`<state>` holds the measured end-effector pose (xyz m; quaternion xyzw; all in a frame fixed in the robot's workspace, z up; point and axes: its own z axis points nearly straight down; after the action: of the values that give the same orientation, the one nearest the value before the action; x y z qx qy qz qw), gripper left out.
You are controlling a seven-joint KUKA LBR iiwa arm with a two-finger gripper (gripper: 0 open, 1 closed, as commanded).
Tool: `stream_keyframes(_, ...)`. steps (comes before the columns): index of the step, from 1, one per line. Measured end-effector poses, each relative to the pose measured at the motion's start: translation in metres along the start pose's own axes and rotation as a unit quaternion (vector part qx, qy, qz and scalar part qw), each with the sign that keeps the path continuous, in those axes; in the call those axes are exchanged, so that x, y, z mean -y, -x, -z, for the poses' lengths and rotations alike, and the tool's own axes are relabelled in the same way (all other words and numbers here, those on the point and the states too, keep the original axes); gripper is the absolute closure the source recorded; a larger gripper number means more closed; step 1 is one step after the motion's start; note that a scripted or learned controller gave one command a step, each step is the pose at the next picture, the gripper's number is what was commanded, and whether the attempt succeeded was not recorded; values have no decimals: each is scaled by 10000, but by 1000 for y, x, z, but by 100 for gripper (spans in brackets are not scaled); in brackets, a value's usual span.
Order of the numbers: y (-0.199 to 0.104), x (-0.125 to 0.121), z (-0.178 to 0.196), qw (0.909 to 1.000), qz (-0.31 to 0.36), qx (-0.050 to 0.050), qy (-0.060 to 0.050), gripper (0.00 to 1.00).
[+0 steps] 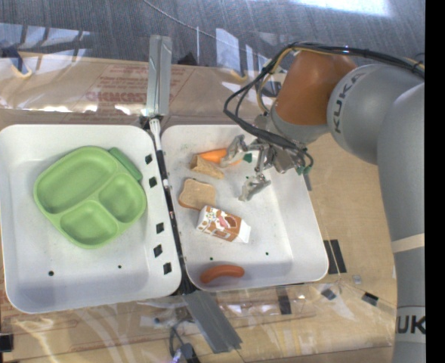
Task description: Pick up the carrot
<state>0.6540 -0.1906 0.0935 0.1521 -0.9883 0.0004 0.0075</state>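
Carrot (212, 156) lying in the right bin (301, 237), near its far edge and toward the inner wall shared with the left bin (10, 203). Long axis roughly parallel to that far edge, thick end toward the gripper. Just beside it, on the near side, a cracker-like piece (207, 170); nearer still a bread slice (198, 194), a small carton (224, 224), and a sausage (222, 273) at the near edge. Gripper (248, 169) hanging over the bin's far half, just beside the carrot on the arm's side. Fingers spread apart, gripping nothing. Likely need: short shift toward the inner wall, jaws across the short axis.
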Motion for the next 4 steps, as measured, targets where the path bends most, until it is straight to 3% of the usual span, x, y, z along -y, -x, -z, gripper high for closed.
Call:
stream_keyframes(1,5,-1,13,10000,17,87,-29,100)
stream_keyframes(2,25,-68,119,9988,463,146,-42,100)
stream_keyframes(3,36,-109,155,9967,-810,102,-10,100)
stream_keyframes(4,53,-165,146,9995,308,80,-9,100)
